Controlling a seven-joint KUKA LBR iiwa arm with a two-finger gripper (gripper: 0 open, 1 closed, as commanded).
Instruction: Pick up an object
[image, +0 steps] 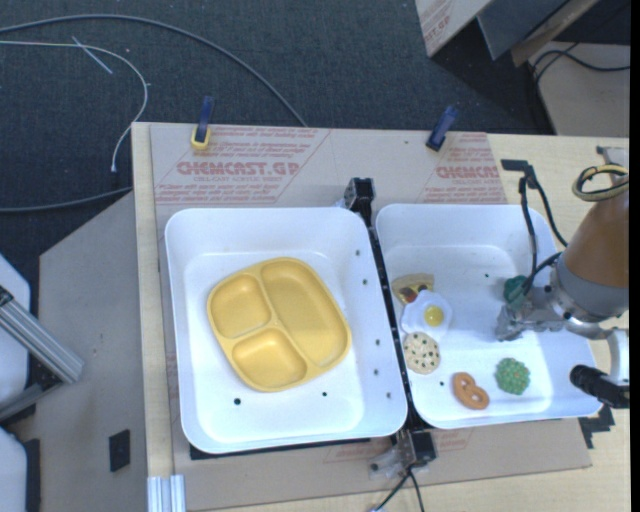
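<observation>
Hovering low in the right bin (470, 225).
My gripper (515, 325) sits above the broccoli (513, 376); finger spread, I cannot tell.

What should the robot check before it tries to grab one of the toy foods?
1. Toys to grab lie in the right bin: ok. There are a fried egg, cookie, pretzel and broccoli.
2. Gripper is over the right bin: ok.
3. Gripper is right above a toy: not ok; it sits above bare floor, the broccoli lower down in the picture.
4. Fingers ready to grab: cannot tell.
5. Broccoli has room around it: ok; it lies apart from the pretzel.
6. Yellow plate out of the way: ok, in the left bin.
</observation>
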